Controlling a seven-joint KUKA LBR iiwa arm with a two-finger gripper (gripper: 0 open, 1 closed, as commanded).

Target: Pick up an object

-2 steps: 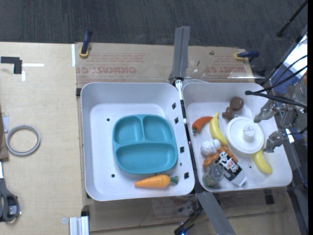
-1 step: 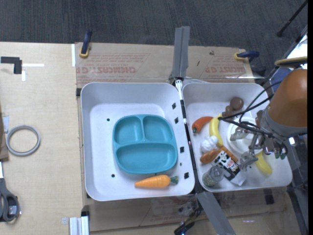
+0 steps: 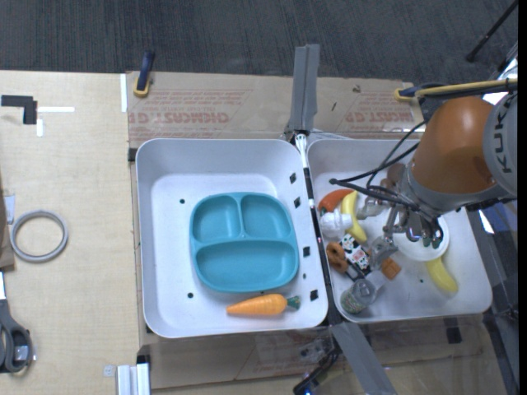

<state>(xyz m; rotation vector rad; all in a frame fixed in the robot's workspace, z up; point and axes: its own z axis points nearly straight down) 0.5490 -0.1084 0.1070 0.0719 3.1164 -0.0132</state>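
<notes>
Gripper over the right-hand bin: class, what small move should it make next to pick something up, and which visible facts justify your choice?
Probably a short straight descent. The gripper hangs over the right bin, above a white round piece with a yellow banana just beside it. No object sits between its fingers yet. The other toys crowd the bin's left side, so lowering here looks least likely to knock anything.
</notes>
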